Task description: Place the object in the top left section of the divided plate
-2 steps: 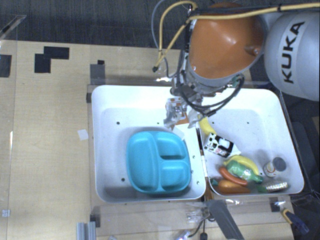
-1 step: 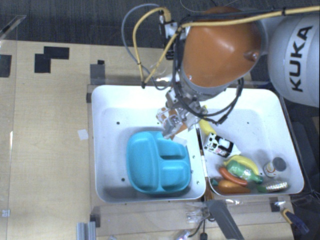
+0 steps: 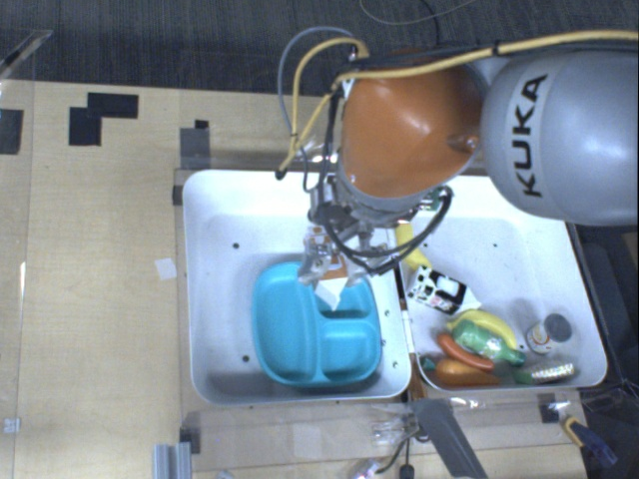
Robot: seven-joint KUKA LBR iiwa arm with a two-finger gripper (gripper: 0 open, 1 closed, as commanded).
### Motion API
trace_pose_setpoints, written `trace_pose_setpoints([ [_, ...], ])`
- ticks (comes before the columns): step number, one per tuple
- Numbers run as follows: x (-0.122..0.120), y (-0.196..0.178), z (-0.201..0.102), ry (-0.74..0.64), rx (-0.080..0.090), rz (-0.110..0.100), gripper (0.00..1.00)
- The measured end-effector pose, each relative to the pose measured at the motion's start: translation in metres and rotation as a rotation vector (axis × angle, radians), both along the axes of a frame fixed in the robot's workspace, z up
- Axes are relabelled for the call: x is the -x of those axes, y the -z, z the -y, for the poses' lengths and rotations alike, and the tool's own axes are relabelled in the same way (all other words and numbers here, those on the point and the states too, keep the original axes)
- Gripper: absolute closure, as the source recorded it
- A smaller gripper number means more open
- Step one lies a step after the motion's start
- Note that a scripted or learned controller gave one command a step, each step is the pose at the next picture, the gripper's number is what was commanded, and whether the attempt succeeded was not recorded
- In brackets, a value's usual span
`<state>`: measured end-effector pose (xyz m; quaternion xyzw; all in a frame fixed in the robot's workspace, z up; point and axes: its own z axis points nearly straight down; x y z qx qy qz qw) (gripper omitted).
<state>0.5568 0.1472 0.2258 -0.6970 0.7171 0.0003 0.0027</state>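
A blue divided plate (image 3: 300,337) lies in the left white bin (image 3: 215,267), towards its right side. It has one large section on the left and two smaller ones on the right. My gripper (image 3: 330,279) hangs over the plate's upper right part, under the orange wrist band. A small white object (image 3: 330,294) sits at the fingertips, and the gripper looks shut on it. The object is just above the plate's upper right section, near the divider ridge. The arm hides the plate's far rim.
The right bin (image 3: 559,257) holds a black-and-white item (image 3: 439,290), a yellow banana (image 3: 486,325), a green toy (image 3: 481,343), an orange carrot (image 3: 464,371), a round metal can (image 3: 550,331) and a yellow piece (image 3: 404,238). Cables loop over the wrist.
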Motion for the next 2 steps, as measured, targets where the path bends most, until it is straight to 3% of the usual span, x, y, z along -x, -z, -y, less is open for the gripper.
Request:
trace_pose_setpoints([
  [1,0.0691,-0.0235,0.0100,-0.280,0.002,0.003,1.00],
  [2,0.0691,-0.0235,0.0100,-0.280,0.002,0.003,0.00],
])
